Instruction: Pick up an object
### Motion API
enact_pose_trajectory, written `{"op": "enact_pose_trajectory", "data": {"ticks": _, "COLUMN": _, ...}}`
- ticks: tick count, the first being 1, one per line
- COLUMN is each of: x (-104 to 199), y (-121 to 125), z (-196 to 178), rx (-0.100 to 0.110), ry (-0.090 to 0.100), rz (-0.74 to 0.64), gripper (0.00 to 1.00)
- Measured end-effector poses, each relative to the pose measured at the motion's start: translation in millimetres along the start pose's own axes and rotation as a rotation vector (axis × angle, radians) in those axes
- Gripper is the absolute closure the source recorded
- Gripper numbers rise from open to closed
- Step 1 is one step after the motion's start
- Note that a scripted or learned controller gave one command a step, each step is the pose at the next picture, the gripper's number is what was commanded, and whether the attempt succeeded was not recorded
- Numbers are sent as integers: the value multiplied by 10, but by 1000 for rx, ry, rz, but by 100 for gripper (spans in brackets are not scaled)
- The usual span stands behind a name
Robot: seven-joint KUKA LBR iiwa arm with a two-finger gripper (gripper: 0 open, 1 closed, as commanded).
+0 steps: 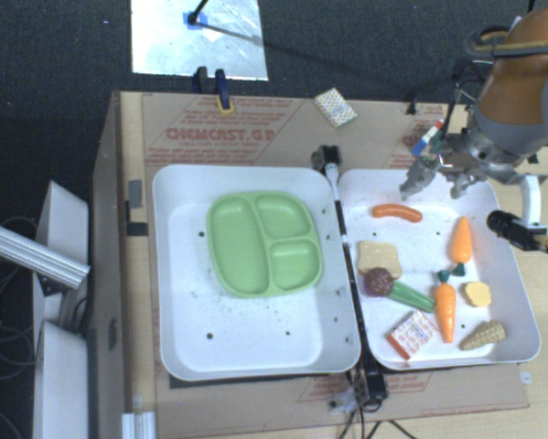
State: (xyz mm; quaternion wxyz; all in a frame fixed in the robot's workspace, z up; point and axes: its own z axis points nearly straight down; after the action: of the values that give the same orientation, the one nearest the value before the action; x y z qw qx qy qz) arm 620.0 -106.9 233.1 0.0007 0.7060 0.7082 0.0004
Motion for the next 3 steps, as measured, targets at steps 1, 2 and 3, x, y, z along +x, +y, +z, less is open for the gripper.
{"op": "enact_pose_trajectory", "data": {"ticks": 1, "x": -528, "y": -167, "z": 1487, "rx": -1, "ry": -1, "rz": 2, "gripper": 0}}
{"op": "enact_pose_trajectory", "data": {"ticks": 2, "x": -555, "y": 382, "z": 1480, "rx": 1, "ry": 0, "rz": -1, "gripper": 0}}
{"op": "enact_pose_trajectory", "data": {"ticks": 3, "x": -556, "y": 392, "z": 1368, "rx": -2, "ry": 0, "rz": -3, "gripper": 100}}
